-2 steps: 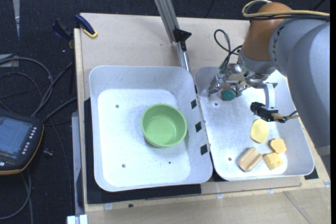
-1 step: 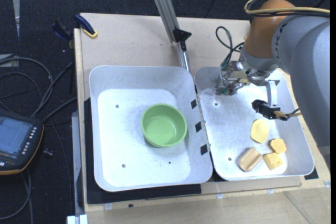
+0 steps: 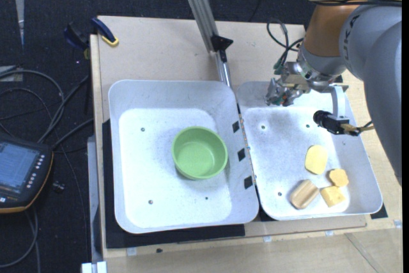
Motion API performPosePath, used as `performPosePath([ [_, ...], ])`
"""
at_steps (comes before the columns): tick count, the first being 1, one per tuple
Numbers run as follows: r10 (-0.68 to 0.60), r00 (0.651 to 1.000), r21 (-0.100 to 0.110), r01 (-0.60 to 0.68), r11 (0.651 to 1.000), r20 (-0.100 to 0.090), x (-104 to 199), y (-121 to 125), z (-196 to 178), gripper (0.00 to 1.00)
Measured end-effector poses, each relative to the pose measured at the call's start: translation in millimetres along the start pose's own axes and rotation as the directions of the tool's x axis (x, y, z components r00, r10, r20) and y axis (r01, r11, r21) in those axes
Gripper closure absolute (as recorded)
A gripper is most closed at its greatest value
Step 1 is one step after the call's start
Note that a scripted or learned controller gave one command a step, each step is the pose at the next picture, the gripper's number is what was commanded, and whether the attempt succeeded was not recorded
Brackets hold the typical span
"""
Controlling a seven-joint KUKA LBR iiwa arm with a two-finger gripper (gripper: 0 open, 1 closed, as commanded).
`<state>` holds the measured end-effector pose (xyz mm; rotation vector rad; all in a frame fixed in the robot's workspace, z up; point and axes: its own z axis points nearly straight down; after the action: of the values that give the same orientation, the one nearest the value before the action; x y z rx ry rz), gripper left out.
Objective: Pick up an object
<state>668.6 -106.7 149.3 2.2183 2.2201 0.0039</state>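
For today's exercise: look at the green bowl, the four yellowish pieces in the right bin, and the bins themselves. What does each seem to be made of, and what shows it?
Green bowl: probably plastic; even colour, smooth matte surface.
Yellowish pieces: possibly foam, wood or plastic toy food; dull, pale tan and yellow, rounded or blocky. Too small to settle.
Bins: likely moulded plastic; white, speckled, with rounded corners.

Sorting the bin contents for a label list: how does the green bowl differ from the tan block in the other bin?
The green bowl is round, hollow and open upward; the tan block is a solid, elongated piece lying at a slant. The bowl is much larger than the block. The bowl sits alone in the left bin; the block lies among yellow pieces in the right bin. Both rest on a bin floor, away from the gripper.
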Motion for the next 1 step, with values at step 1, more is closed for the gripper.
performPosePath([
  [1,0.001,1.0,0.0,-0.001,1.0,0.0,-4.9,-3.1,-44.5,1.0],
])
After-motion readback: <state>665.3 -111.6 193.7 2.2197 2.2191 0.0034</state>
